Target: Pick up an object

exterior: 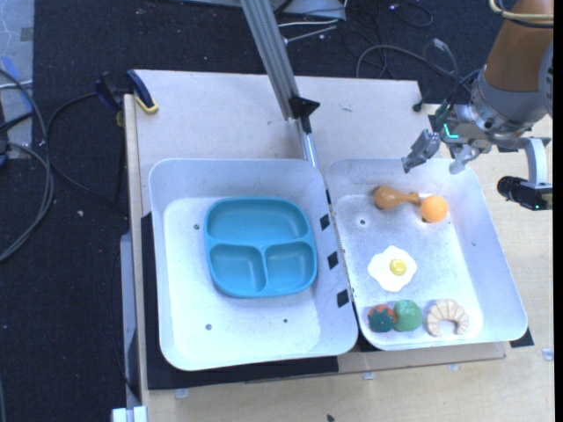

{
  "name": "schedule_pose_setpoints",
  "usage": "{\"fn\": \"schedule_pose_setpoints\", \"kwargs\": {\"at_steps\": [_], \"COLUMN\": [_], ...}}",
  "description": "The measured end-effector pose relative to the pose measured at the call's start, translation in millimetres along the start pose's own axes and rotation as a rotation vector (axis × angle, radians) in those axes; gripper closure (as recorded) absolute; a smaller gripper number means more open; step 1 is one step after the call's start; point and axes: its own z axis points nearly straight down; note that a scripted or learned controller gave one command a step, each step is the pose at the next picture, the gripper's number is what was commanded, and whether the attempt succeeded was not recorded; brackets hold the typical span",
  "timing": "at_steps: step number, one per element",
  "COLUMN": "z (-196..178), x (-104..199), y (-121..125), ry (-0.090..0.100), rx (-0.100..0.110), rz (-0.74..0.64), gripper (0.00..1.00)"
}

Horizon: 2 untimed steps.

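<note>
Here the fingers (pixel 440 153) hang above the far rim of the right bin (pixel 503 281), spread apart with nothing between them. The nearest candidate for picking is the orange drumstick-shaped toy (pixel 411 202), which lies on the bin floor at about 7 o'clock from the fingers, near but not touching them. Its long axis runs roughly 9 to 3 o'clock across the bin, the brownish bulb toward 9 and the rounder orange end toward 3. The fingers open along much the same line, so a turn of the wrist would probably be needed to close across the toy's narrow neck; this is a judgement. Further off at 6 to 7 o'clock lie the fried egg (pixel 392 269), the green vegetable piece (pixel 394 316) and the croissant (pixel 448 317), the last two against the near wall of the bin. The blue divided plate (pixel 260 245) sits alone in the left bin (pixel 176 323) on the tabletop (pixel 220 112), well apart at 8 o'clock
</note>
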Motion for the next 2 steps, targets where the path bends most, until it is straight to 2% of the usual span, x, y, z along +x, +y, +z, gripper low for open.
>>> {"fn": "schedule_pose_setpoints", "kwargs": {"at_steps": [1,2], "z": [-1.0,57.1], "x": [0.0,7.6], "y": [0.4,6.1], "ry": [0.000,0.000], "rx": [-0.002,0.004], "rz": [0.000,-0.003], "gripper": [0.00,0.00]}}
